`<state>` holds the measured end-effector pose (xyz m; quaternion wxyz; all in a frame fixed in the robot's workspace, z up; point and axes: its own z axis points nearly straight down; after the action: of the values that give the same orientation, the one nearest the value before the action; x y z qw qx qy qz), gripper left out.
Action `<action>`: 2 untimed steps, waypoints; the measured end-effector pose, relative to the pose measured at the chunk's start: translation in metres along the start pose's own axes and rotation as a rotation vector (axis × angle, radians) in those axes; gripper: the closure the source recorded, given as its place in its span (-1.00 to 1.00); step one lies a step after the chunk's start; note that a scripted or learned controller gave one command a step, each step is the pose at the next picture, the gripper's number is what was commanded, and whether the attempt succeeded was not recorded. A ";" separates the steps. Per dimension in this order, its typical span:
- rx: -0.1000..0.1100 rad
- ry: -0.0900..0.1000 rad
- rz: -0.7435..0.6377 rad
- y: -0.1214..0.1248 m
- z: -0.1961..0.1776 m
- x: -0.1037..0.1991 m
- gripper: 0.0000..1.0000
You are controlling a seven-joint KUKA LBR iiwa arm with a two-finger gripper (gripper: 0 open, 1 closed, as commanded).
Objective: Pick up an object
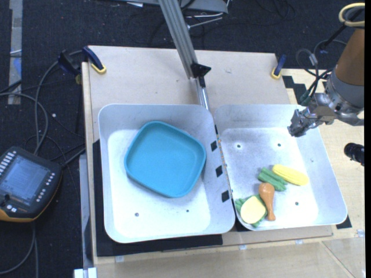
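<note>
The yellow corn (291,175) lies in the right bin (324,161), near side, touching the green bean (272,179), an orange drumstick (267,198) just nearer. The gripper (297,124) hovers at the bin's far right; its state I cannot tell. Best to descend centred over the corn, clear of its neighbours.

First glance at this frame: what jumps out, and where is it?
The square turquoise plastic plate dominates the left white bin. In the right white bin, a cluster of toy food sits near the front: a yellow corn cob, green pod, orange drumstick and a yellow-green half fruit. The gripper hovers over that bin's far right edge.
</note>
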<state>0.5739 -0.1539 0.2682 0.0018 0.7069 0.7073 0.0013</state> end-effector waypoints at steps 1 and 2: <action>0.004 0.002 -0.004 -0.006 -0.003 0.056 1.00; 0.006 0.002 -0.004 -0.013 0.013 0.104 1.00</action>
<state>0.5604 -0.0500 0.2547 -0.0010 0.7056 0.7086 -0.0003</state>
